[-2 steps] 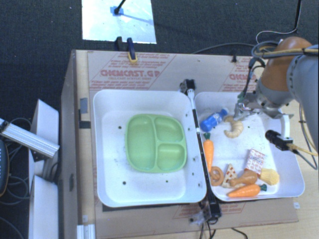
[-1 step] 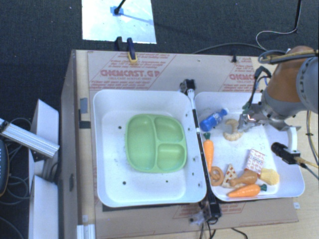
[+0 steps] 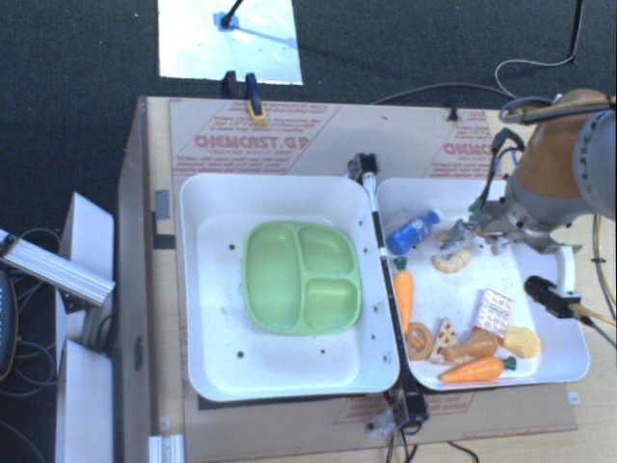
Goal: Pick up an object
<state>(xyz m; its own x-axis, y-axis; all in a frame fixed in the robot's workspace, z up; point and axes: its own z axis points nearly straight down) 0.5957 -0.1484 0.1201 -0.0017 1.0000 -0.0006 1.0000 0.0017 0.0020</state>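
The right bin (image 3: 569, 355) holds toy food. A blue bottle (image 3: 413, 231) lies near its back left. A pale curled pastry piece (image 3: 451, 258) lies just right of the bottle. My gripper (image 3: 469, 230) hangs low over the bin's back, directly above and behind the pastry piece and to the right of the bottle. Nothing visibly rides in it. Further forward lie a carrot (image 3: 403, 297), a pretzel (image 3: 418, 339), a cracker wedge (image 3: 443, 340), a chicken drumstick (image 3: 477, 343), a second carrot (image 3: 472, 371), a checkered packet (image 3: 494, 309) and a yellow lump (image 3: 523, 341).
The left bin (image 3: 217, 220) holds a green divided plate (image 3: 301, 278). A metal divider rail (image 3: 381, 258) runs between the bins. The arm's grey body with its orange band (image 3: 564, 152) overhangs the right bin's back right, and a black attachment (image 3: 549, 297) sticks out over its right side.
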